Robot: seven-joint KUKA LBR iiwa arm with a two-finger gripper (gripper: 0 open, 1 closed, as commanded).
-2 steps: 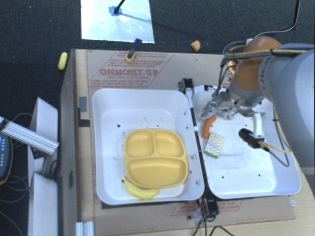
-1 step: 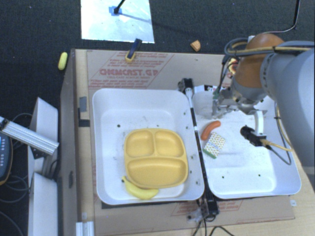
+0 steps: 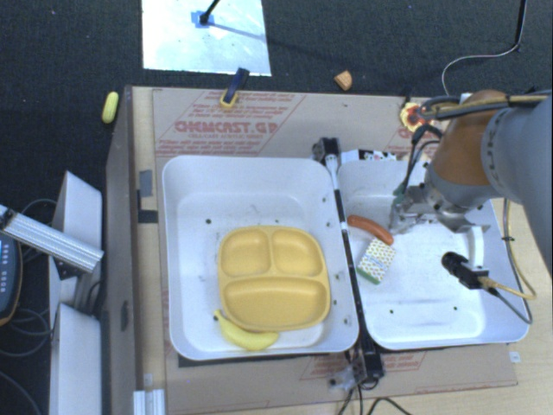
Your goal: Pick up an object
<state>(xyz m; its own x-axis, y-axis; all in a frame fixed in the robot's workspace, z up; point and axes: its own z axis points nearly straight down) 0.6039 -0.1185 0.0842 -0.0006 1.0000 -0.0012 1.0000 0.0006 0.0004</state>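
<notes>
Gripper (image 3: 406, 217) centre-right, above the hot dog (image 3: 371, 229) | finger state: can't tell | you want a centred, straight descent, clear of sponge (image 3: 376, 260).

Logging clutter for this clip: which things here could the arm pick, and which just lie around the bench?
Pickable, in the bins:
hot dog
sponge
yellow tray
banana

Lying about, outside the bins:
yellow bit
brown bit
silver sheet

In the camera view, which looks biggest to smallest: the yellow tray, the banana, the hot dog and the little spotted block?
1. Yellow tray, by far the largest.
2. Banana, partly tucked under the tray.
3. Hot dog and spotted block: too alike to rank.
</notes>
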